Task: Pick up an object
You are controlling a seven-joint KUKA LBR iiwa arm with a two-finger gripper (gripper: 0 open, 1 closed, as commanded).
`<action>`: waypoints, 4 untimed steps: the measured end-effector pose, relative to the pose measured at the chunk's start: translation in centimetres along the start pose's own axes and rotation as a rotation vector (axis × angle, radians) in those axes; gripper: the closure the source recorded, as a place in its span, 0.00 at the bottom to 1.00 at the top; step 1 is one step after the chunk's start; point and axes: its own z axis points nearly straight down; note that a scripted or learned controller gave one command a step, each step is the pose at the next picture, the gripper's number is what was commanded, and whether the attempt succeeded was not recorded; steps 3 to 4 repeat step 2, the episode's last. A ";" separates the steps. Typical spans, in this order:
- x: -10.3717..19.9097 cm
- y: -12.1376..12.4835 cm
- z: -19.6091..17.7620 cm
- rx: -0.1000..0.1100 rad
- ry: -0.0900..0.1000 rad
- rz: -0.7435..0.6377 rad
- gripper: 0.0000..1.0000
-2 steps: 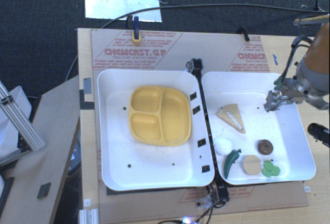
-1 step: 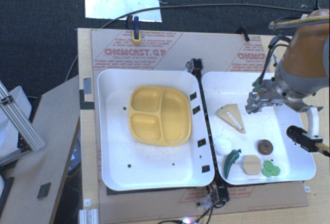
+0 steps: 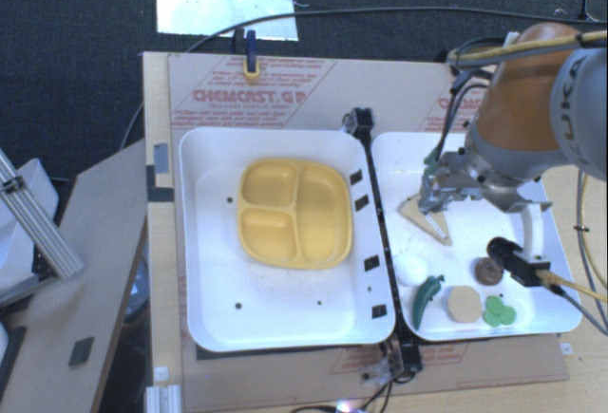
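I see gripper [image 3: 432, 202] over flat tan triangular piece [image 3: 427, 217], right bin's 10 o'clock; grip state unreadable. Thin edge, so it may slip.

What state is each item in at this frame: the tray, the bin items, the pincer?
Yellow divided tray: flat in left bin, compartments bare.
Tan triangular piece: flat in right bin, under pincer.
White ball: loose.
Green pepper: lying loose.
Tan disc: flat.
Pincer: low over triangular piece, grip unclear.
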 end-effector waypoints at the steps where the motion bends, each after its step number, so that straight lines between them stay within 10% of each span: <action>1: 6.1 -0.4 0.7 0.000 0.001 -0.001 1.00; 2: 11.1 -0.3 -0.4 0.000 0.000 0.000 1.00; 4: 11.1 -0.3 -0.4 0.000 0.000 0.000 1.00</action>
